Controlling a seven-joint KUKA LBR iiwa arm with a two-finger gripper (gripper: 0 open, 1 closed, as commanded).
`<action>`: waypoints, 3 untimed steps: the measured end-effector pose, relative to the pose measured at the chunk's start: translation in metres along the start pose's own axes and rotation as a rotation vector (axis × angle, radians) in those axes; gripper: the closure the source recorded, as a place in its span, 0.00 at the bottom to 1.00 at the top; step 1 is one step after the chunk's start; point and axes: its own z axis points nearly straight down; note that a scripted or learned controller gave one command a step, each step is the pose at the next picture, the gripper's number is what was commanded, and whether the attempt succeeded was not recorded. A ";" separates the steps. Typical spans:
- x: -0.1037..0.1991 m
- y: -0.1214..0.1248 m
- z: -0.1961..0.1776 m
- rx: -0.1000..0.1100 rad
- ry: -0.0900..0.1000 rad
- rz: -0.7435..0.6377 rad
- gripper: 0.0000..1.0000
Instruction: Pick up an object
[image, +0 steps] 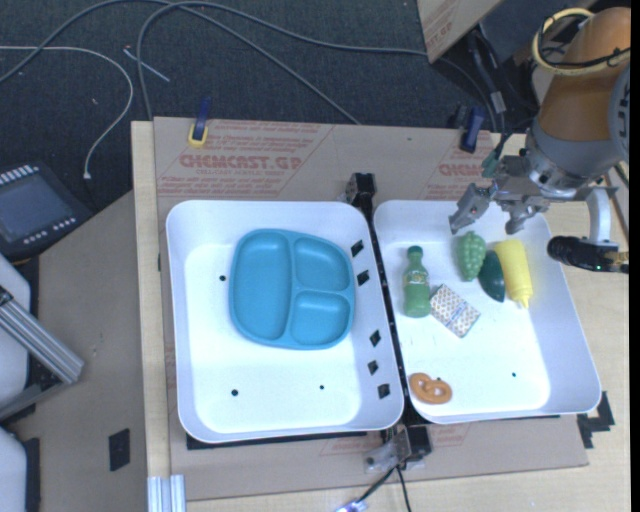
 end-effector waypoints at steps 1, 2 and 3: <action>0.000 0.003 -0.008 -0.014 -0.002 -0.003 0.00; -0.005 0.005 0.035 -0.009 -0.002 -0.002 0.00; 0.005 0.005 0.084 -0.009 -0.001 -0.003 0.00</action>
